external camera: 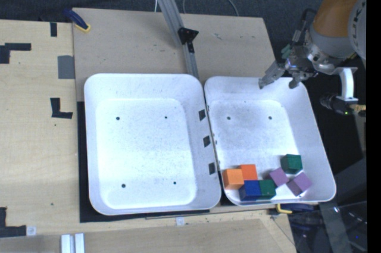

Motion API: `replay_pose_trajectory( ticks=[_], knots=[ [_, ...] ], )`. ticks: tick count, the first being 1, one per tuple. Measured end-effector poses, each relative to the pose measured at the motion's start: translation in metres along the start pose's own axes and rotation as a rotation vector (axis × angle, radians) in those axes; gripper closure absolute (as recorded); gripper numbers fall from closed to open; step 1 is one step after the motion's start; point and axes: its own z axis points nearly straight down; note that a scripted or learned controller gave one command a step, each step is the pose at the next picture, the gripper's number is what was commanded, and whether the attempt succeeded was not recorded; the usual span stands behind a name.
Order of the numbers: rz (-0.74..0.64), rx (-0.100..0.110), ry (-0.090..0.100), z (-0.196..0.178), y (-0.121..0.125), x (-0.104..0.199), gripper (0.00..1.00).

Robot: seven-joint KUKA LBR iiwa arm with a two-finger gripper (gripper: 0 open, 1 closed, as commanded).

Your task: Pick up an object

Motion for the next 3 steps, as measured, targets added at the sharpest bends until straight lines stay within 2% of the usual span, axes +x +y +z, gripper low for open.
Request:
replay_pose_trajectory(
  ticks=[1, 2, 3],
  knots=[
    [0.001, -0.01, -0.002, -0.195, -0.035, -0.028, 0.0],
    [0.0, 0.007, 0.003, -0.103, -0.02, -0.024, 0.0],
    [0.001, 0.01, 0.006, 0.017, -0.087, 0.033, 0.0]
  ],
)
